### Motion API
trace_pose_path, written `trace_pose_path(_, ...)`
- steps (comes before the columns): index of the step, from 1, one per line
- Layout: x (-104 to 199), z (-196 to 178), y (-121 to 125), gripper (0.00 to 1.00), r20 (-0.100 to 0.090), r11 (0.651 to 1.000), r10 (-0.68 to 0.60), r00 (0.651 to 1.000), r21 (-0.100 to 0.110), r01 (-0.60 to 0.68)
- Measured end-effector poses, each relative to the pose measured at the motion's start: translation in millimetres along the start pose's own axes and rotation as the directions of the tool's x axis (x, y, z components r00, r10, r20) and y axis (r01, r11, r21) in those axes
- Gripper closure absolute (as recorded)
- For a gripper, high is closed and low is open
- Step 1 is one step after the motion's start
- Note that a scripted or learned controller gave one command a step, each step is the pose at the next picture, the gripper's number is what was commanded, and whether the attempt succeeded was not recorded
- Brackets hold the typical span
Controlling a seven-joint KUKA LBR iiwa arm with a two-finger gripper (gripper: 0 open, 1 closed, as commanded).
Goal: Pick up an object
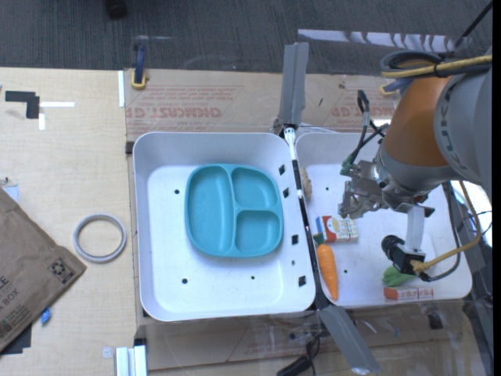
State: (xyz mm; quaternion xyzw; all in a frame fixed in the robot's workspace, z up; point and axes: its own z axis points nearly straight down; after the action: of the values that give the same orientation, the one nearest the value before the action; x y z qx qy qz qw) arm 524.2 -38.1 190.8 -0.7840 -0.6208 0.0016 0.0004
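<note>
My gripper point(352, 204) hangs over the right bin point(462, 288), in its left half. Just below it in the view lies a small red and white carton point(339, 229). An orange carrot point(327, 271) rests against the bin's left wall, near the front. A green item point(396, 276) and a red and white packet point(409, 293) lie by the front right corner. I see nothing in the gripper. The arm's grey body and orange band point(419, 124) cover the back of this bin.
The left bin point(156, 210) holds a teal divided plate point(234, 210). A grey tape ring point(99, 236) and a brown cardboard box point(31, 276) lie on the bench to the left. Cables point(438, 261) hang from the wrist over the right bin.
</note>
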Motion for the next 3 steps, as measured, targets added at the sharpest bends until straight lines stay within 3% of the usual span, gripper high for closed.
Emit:
trace_pose_path(1, 1, 0, -49, 1.00, -0.001, 0.985, -0.174, 0.985, 0.002, 0.174)
trace_pose_path(2, 12, 0, 4, 1.00, 0.001, 0.994, -0.113, 0.994, 0.001, 0.113)
trace_pose_path(3, 12, 0, 4, 0.00, 0.001, 0.994, -0.113, 0.994, 0.001, 0.113)
